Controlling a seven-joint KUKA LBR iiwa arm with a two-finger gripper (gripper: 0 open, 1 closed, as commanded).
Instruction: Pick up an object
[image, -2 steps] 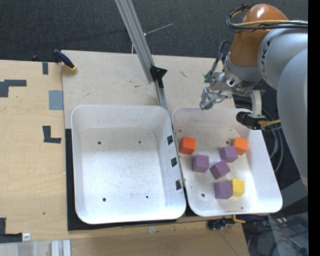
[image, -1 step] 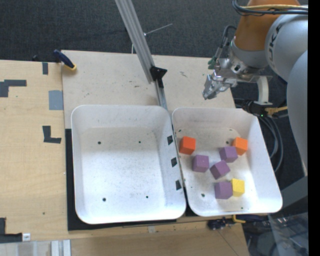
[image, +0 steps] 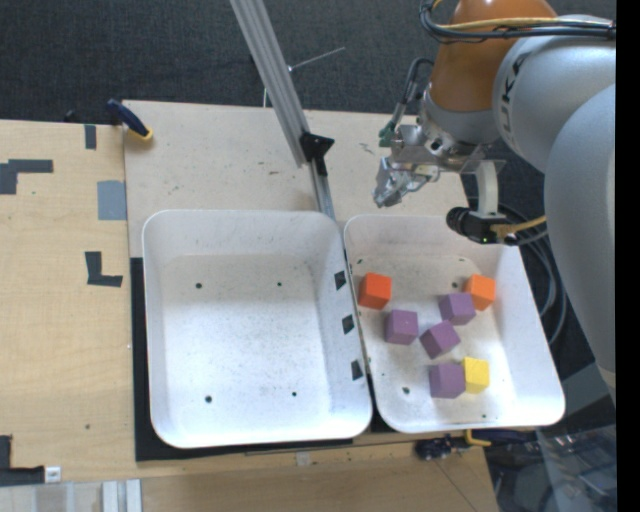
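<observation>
Gripper (image: 392, 192) is hanging over the far rim of the right bin (image: 530, 395), and honestly I can't tell how its fingers are set from this angle. Nothing visible in it. Below it, seven little foam-looking cubes sit in that bin: four purple, two orange, one yellow. The closest is an orange cube (image: 375, 290) near the divider; the other orange one (image: 481, 291) touches a purple cube (image: 457, 307). The yellow cube (image: 477, 374) is pressed against another purple. The left bin (image: 160, 240) sits alongside.
</observation>
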